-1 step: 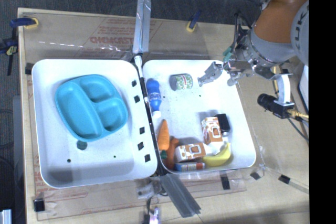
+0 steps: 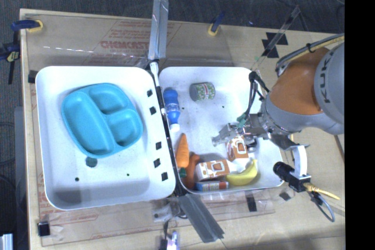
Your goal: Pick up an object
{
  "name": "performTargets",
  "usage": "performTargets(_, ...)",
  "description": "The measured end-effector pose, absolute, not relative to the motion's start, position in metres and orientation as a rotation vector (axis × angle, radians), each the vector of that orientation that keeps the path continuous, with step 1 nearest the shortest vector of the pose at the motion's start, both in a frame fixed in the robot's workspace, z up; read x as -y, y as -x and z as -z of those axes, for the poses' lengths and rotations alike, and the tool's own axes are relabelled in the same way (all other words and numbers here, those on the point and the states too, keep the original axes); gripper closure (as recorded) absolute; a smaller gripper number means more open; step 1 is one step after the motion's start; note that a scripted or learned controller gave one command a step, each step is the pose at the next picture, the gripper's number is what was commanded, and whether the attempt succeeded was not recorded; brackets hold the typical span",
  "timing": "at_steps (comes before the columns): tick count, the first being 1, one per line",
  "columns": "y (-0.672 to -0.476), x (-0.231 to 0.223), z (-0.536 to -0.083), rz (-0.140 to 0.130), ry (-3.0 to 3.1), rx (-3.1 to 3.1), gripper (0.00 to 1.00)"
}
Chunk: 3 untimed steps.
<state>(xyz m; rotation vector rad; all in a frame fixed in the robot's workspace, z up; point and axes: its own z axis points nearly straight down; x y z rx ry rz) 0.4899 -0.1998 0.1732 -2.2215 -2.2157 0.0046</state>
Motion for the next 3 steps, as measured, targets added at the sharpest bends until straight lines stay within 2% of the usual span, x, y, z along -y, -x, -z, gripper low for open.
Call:
performTargets(1, -0.531, 0.209, -0.113, 0.015, 2.13, 2.341, 0.0)
performTargets(2, -0.49, 0.211, -0.107, 0.026, 2.16, 2.332, 0.0)
performTargets(3, -0.489, 0.212, -0.106, 0.026, 2.15, 2.341, 0.0)
